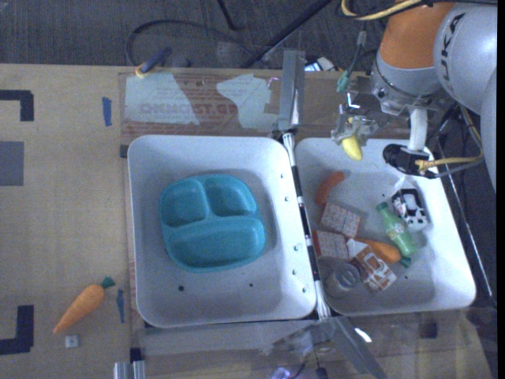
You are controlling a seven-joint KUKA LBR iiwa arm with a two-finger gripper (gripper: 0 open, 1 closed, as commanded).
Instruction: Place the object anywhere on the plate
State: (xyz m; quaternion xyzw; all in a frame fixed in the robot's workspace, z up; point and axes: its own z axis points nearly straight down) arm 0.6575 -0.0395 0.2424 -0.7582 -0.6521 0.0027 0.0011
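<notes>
Over the far-left corner of the right bin [454, 235], the end effector [352, 142] is pinching a small yellow object [352, 147] (looks like a banana or corn toy), lifted clear of the clutter. The blue plate [211, 221], with 3 compartments, sits in the left bin [150, 160], well apart from the yellow object, to its lower left. Below the object in the right bin there's an orange sausage-shaped piece [330, 185], a green bottle [396, 227], and a can [342, 278]. A toy carrot [80, 306] lies on the table [55, 212], left of the plate's bin.
</notes>
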